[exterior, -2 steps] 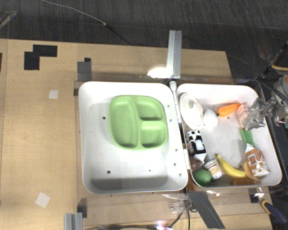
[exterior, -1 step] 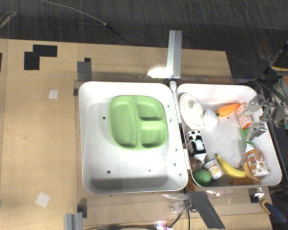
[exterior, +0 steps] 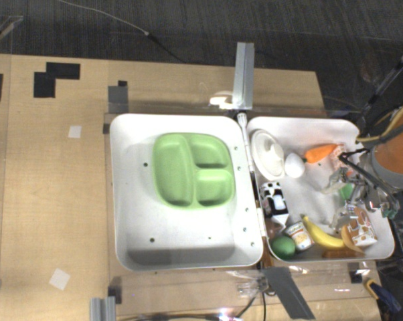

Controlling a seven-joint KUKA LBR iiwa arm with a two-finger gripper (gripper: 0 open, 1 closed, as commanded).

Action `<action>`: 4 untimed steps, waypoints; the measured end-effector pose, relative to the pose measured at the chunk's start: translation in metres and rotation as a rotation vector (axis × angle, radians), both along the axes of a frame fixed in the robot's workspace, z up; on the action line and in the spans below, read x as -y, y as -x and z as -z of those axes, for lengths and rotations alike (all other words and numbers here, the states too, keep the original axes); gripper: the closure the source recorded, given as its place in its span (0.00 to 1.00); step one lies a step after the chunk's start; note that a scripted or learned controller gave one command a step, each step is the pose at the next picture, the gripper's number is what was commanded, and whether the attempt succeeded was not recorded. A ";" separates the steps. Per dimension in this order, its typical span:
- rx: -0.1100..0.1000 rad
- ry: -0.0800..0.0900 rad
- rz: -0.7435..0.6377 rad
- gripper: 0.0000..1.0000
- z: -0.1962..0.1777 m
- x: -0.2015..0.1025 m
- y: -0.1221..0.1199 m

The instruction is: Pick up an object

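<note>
On the table (exterior: pixel 47 199) the left bin (exterior: pixel 131 243) carries a green divided tray (exterior: pixel 191 169), lying flat and well apart from the arm. Past the wall between the bins, the right bin (exterior: pixel 302 129) holds the loose things: a white bowl (exterior: pixel 267 154) at its upper left, a white egg (exterior: pixel 294 166) just beside it, an orange carrot (exterior: pixel 320 154) to the egg's right, a black-and-white carton (exterior: pixel 275 202) lower down, a green ball (exterior: pixel 282 247) and a small cup (exterior: pixel 299 236) near the front wall, and a banana (exterior: pixel 324 236).

The end effector (exterior: pixel 349 187) hangs over the right side of that bin, and I cannot tell from the tangle of wires and metal how its grip stands. The banana looks the likeliest pick: it lies just in front of the end effector and slightly left, its long axis running left to right along the front wall. I'd judge the reach short, mostly down and forward. A small brown box (exterior: pixel 360 233) touches the banana's right end and could get in the way.
</note>
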State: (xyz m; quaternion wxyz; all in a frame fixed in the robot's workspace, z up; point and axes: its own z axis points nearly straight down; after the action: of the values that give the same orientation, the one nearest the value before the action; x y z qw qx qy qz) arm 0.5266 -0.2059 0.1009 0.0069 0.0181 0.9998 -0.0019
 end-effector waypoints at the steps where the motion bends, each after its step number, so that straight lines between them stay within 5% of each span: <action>1: 0.004 -0.004 0.152 0.00 0.010 -0.002 0.005; 2: 0.009 -0.006 0.374 0.00 0.010 -0.002 0.026; 4: 0.016 -0.002 0.239 0.00 0.009 -0.001 0.031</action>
State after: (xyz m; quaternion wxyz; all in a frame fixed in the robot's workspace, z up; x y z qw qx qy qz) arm 0.4961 -0.2051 0.0920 0.0144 0.1370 0.9905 -0.0018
